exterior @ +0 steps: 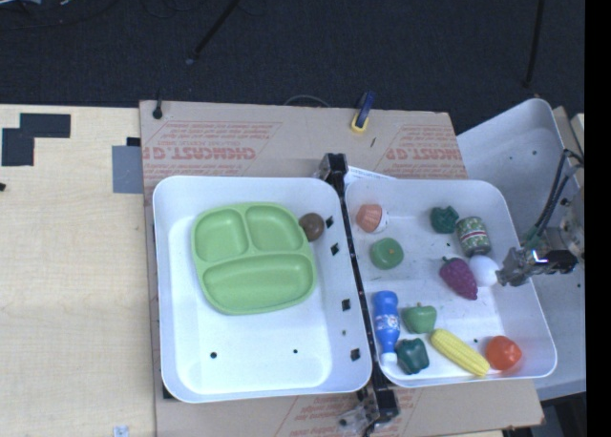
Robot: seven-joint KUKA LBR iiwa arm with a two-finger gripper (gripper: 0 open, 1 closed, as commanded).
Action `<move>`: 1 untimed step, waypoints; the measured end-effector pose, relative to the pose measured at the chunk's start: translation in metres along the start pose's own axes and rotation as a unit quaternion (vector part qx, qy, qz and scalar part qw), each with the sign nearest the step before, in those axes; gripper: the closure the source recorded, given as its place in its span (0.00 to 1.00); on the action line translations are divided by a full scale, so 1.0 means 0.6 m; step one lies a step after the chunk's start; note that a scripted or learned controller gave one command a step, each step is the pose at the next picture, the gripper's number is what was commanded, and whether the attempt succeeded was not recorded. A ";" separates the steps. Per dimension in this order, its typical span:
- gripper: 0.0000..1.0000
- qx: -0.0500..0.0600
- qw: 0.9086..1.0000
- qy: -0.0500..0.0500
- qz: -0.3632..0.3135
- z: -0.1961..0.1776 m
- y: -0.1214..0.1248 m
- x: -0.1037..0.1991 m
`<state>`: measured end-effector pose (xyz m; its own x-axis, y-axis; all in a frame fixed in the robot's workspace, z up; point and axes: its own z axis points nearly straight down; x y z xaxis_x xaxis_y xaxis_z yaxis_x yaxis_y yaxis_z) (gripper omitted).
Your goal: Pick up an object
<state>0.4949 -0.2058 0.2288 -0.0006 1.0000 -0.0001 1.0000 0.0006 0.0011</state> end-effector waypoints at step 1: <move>1.00 0.000 1.000 0.001 -0.002 -0.012 0.060 0.056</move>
